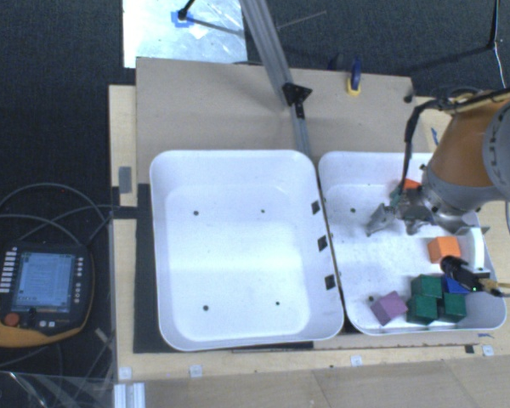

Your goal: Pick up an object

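Because the gripper (382, 220) hangs over a bare part of the right bin (357, 266), a little toward 10 o'clock from the middle of this bin, the first danger is that it closes on nothing. Whether it is open or closed I cannot tell from this slanted view, and I see no object in it.

The things it could pick all lie apart from it. The orange block (444, 247) is at 4 o'clock from the gripper. The purple block (389, 306) is at 6 o'clock, near the front wall. The green blocks (425, 300) and a blue block (453, 286) are packed together in the corner at 5 o'clock. A small orange thing (410, 184) sits at 1 o'clock, partly covered by the wrist (459, 172); what it is I cannot say.

In my judgement, a descent at the present place would meet only the white floor. The corner blocks touch one another and stand close to the bin wall. There the gripper may find no room on each side, may push them apart, or may lift two and drop one. The purple block lies turned at an angle, just beside the green ones, so it could slip or rotate when squeezed. The orange block stands more free and seems the safer choice. But it is near the robot's own hardware, which could knock it aside on the way down. The left bin (238, 253) plays no part here.
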Available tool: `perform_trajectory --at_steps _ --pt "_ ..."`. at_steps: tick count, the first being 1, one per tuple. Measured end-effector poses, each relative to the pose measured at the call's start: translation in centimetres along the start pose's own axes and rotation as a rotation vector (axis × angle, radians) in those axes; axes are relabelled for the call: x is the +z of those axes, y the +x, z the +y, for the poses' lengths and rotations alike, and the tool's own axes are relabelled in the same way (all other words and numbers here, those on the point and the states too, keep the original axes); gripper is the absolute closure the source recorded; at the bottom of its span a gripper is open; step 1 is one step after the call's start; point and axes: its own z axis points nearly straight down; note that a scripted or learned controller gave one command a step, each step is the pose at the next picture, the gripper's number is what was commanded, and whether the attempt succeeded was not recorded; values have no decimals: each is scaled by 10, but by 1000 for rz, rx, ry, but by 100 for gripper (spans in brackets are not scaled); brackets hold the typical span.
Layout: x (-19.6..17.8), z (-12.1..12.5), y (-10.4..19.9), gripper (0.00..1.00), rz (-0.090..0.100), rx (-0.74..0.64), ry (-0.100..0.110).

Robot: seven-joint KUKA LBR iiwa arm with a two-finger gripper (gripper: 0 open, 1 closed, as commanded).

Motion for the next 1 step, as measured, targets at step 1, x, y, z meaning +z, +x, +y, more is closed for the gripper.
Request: perform_trajectory --at_steps 1 --pt "-14 3 -1 100 -2 -2 -9"
